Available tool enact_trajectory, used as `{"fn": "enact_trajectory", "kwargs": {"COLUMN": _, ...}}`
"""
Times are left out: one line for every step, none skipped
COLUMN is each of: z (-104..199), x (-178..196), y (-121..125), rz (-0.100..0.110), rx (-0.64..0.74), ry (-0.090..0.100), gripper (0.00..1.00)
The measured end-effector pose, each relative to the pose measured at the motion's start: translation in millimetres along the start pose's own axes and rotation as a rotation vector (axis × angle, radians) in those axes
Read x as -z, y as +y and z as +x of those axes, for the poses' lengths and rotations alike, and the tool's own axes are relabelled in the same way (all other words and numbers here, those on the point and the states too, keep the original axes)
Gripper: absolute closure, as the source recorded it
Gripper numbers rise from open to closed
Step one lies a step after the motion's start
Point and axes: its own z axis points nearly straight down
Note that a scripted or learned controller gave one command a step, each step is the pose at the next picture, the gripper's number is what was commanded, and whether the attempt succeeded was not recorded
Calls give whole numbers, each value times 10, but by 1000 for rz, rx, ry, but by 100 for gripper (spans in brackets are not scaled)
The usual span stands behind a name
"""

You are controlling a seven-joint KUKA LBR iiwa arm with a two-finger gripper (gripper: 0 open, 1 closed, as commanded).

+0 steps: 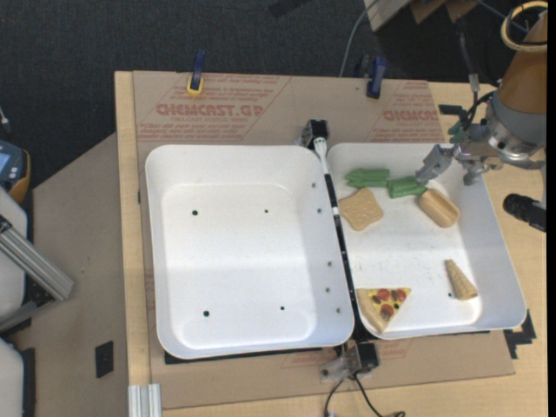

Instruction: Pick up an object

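White left bin at bench left. Right bin: green piece near back edge, second green piece touching gripper tip; finger state unclear. Arm reaches over back right corner, slanting down-left.

Red print on the brown board

"CHEMCAST G.P." stands on the board behind the left bin; its repeat behind the right bin is partly hidden.
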Motion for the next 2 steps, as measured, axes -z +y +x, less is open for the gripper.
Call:
{"fn": "enact_trajectory", "kwargs": {"z": -306, "x": -440, "y": -4, "rz": 5, "rx": -3, "ry": 0, "gripper": 0}}
{"fn": "enact_trajectory", "kwargs": {"z": 271, "x": -36, "y": -586, "rz": 3, "rx": 3, "ry": 3, "gripper": 0}}
